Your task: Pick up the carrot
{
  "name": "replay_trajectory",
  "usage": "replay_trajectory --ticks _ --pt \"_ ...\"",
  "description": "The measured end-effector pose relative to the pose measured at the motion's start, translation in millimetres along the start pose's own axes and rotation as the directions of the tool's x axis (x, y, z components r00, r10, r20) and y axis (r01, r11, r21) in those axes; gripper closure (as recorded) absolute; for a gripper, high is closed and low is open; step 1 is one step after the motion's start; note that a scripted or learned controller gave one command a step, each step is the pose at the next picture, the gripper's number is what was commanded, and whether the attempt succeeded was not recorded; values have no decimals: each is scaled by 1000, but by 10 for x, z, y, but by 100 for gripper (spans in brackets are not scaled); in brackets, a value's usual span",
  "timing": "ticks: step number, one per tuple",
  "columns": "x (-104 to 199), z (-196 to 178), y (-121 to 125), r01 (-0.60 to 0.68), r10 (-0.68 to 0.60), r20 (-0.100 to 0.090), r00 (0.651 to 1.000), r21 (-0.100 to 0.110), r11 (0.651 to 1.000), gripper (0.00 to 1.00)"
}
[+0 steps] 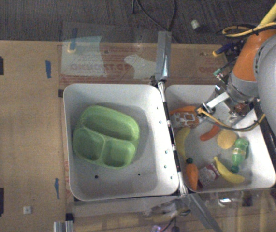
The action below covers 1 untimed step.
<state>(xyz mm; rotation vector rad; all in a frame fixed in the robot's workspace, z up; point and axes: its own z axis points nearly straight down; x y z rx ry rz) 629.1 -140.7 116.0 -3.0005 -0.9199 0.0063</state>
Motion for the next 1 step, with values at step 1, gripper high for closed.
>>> replay_trajectory --ticks 1 --pt "467 -690 -352 -63 63 -3 998 -4 998 0"
